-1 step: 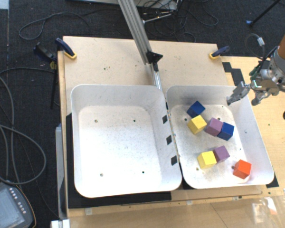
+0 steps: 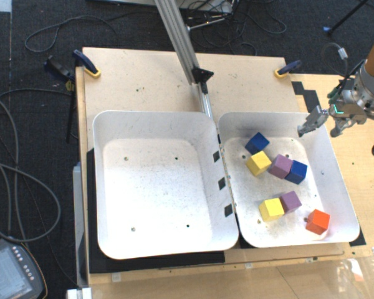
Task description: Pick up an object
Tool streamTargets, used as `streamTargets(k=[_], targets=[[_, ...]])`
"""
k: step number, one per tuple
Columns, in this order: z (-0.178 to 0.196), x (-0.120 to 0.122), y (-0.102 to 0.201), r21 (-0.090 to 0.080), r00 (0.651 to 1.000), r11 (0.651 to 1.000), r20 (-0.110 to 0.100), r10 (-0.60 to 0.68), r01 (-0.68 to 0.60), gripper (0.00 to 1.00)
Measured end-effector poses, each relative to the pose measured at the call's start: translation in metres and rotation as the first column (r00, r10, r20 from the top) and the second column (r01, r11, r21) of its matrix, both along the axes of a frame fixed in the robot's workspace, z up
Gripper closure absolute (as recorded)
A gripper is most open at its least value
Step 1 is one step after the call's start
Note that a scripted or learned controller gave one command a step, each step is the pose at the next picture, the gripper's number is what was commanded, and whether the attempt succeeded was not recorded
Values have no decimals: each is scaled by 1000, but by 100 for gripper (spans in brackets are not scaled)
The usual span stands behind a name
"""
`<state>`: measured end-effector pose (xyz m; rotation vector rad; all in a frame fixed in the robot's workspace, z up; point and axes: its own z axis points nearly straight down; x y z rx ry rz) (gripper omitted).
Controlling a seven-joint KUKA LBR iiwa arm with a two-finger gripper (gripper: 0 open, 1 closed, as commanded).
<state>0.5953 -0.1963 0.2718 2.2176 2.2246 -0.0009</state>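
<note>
The approach step is judged in hand: the pincer (image 2: 324,123), spread apart and holding nothing, is poised above the right bin (image 2: 338,173), and descent onto a cube (image 2: 257,143) is needed.

Two shallow bins (image 2: 156,185) of smooth white plastic, faintly speckled with dark marks. Beneath, pale matt wood-board desk (image 2: 174,80). Solid-coloured blocks (image 2: 280,166) with smooth, matt faces. Slanting pole (image 2: 174,30) of brushed, ribbed metal. Around the desk, dark rough carpet (image 2: 25,136).
</note>
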Motion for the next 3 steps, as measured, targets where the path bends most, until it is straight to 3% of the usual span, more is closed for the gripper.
streamTargets(k=[3], targets=[[-171, 5, -5, 2, 1000, 1000, -1, -4, 4, 0]])
